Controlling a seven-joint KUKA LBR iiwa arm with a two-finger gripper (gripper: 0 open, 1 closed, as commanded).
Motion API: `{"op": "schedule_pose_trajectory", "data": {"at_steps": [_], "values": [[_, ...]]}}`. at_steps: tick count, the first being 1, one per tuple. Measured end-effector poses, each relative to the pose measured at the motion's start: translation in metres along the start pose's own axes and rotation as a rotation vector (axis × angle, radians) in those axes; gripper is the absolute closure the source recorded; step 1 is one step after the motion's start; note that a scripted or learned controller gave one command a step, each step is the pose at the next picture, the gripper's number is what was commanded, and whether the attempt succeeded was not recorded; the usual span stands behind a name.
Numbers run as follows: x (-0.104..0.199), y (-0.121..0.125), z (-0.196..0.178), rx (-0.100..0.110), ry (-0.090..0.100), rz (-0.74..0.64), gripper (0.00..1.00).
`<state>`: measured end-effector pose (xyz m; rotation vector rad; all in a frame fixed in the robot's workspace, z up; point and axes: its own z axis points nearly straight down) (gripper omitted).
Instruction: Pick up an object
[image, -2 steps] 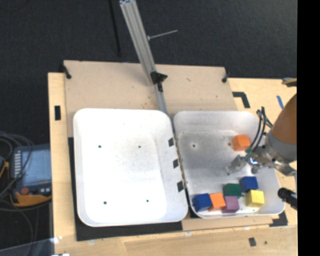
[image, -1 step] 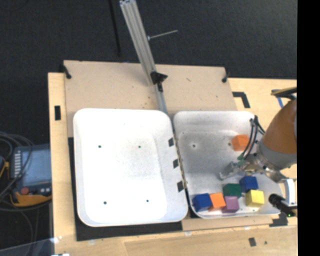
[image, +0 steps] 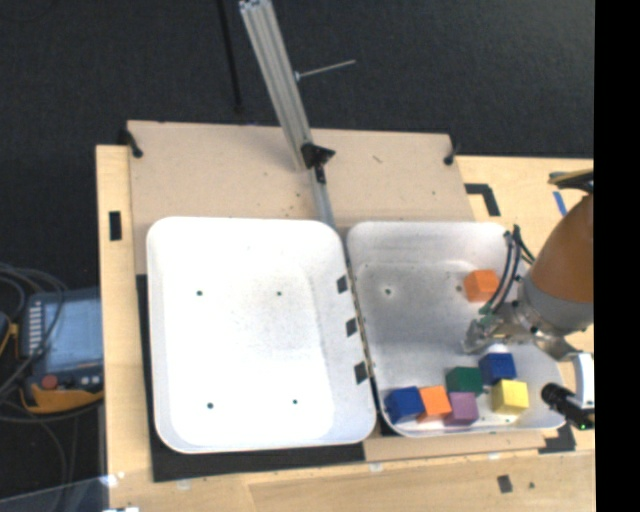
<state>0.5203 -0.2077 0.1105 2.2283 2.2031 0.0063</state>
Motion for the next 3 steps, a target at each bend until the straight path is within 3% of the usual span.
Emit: {"op": "schedule_pose_trajectory", "data": {"at_steps": [2,3], "values": [[-0.007,-0.01,-0.094,0.002,0.0,-0.005,1.0],[-0.007,-0.003,-0.158,0.0,-0.001,-0.016,1.0]]}}
